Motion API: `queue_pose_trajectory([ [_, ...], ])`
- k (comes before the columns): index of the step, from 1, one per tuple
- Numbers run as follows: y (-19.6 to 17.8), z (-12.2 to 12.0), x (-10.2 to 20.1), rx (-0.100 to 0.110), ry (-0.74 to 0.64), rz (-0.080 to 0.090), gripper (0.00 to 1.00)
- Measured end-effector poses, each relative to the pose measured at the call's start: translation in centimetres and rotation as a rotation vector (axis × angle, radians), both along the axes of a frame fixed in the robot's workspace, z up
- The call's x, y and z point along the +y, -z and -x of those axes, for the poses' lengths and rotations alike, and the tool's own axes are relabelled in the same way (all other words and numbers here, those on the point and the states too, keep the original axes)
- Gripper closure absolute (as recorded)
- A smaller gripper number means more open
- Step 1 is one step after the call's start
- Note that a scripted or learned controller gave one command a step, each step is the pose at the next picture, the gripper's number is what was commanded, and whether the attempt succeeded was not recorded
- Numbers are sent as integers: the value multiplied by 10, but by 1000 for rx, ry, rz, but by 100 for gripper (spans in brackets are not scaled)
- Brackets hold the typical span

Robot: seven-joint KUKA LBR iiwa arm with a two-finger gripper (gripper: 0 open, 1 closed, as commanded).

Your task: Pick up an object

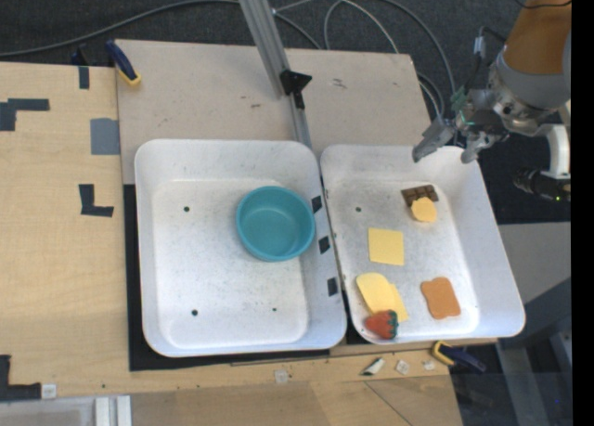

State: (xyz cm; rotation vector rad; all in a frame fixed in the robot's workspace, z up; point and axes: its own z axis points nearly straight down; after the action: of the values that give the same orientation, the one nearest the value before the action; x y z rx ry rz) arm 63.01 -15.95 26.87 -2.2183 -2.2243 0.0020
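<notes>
My gripper [447, 146] hangs open over the far right corner of the right bin [487, 220], with nothing between its fingers. Below it in that bin lie a small brown and yellow piece [421, 204], a flat yellow square [386, 247], an orange slab [441, 298], a pale yellow slab [379, 291] and a red strawberry-like piece [381, 325] at the near edge. A teal bowl [275, 222] sits upright in the left bin [167, 257].
A slanted grey metal pole [269, 39] rises behind the two bins. Cables [371, 11] run across the dark floor at the back. Yellow and blue clamps sit at the board's far left corner [123, 62] and near edge [453, 354].
</notes>
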Motion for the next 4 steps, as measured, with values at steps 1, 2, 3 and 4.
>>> queue_pose_trajectory([
  [1, 0, 0, 0, 0, 0, 0, 0],
  [2, 65, 1, 1, 7, 1, -1, 0],
  [3, 130, 5, 4, 7, 1, -1, 0],
  [4, 182, 5, 5, 0, 0, 1, 0],
])
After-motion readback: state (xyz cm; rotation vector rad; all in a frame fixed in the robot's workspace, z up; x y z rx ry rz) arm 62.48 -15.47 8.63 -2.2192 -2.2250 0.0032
